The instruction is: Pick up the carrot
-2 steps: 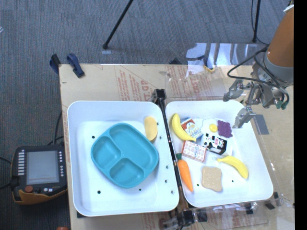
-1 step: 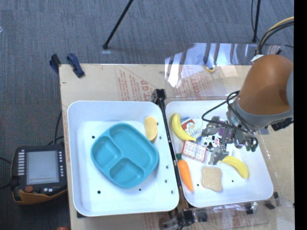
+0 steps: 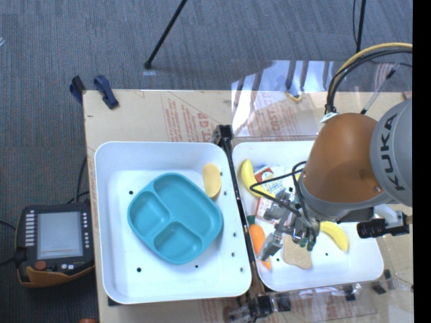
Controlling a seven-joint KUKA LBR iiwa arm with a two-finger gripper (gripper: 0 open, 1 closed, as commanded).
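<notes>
While 2 white bins (image 3: 108,180) sit on the cardboard-topped bench (image 3: 168,113), released jaws (image 3: 277,242) hover by the carrot (image 3: 257,237).

Dark grey carpet (image 3: 101,25) covers the floor around a tan board bench (image 3: 161,116) printed with red lettering. 2 thin black stand legs (image 3: 170,24) cross the carpet at the top. 2 clamps (image 3: 101,91), 1 black and 1 blue, grip the bench's far left corner. A pendant (image 3: 55,241) with a grey screen lies on the carpet at left.
</notes>
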